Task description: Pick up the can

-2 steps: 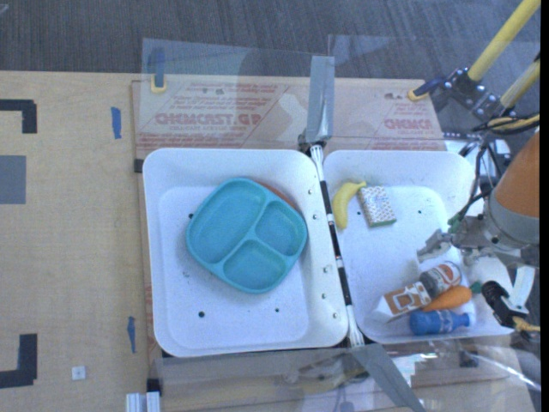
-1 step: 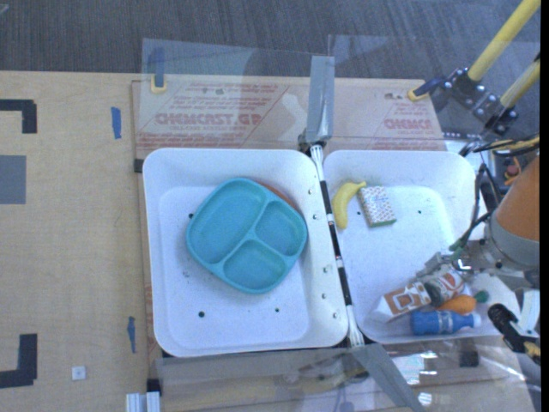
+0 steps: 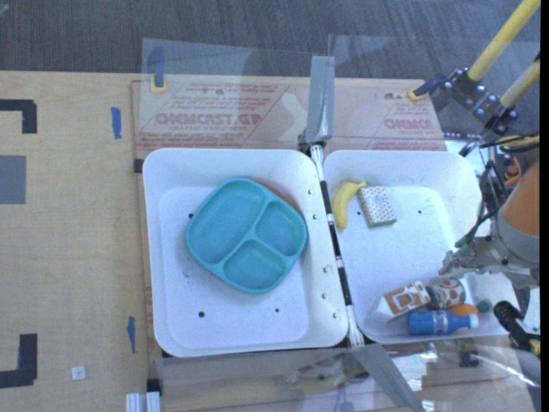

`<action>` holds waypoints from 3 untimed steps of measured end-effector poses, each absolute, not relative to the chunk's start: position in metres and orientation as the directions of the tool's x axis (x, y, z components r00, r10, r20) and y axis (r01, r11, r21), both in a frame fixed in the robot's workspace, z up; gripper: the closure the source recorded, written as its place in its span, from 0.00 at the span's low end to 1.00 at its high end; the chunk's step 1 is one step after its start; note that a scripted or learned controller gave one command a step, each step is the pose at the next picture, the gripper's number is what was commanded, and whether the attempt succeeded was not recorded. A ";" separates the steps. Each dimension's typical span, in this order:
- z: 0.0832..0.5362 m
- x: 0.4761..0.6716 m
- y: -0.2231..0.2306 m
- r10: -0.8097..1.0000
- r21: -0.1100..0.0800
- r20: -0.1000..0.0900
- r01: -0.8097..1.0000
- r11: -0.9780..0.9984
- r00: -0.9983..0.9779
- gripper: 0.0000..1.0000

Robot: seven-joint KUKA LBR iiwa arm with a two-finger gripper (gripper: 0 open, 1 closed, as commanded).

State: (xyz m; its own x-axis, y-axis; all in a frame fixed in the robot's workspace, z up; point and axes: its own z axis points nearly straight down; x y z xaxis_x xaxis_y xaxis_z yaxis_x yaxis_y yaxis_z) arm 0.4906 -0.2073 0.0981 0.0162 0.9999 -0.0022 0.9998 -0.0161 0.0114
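The can [image 3: 449,293] lies just below the gripper [image 3: 463,260]; whether it is grasped, I cannot tell.

Pale wooden bench [image 3: 69,256] — blue tape bits [image 3: 116,122] — dark grey floor [image 3: 257,11] beyond.

Glossy blue plastic tray [image 3: 247,234]
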 end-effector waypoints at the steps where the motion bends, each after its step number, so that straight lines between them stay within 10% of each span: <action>1: 0.098 0.490 -0.208 1.000 0.011 -0.002 1.000 -0.017 0.017 0.00; 2: 0.087 0.480 -0.197 1.000 0.006 -0.003 1.000 -0.021 0.021 0.00; 3: 0.098 0.481 -0.200 1.000 0.012 -0.004 1.000 -0.027 0.027 1.00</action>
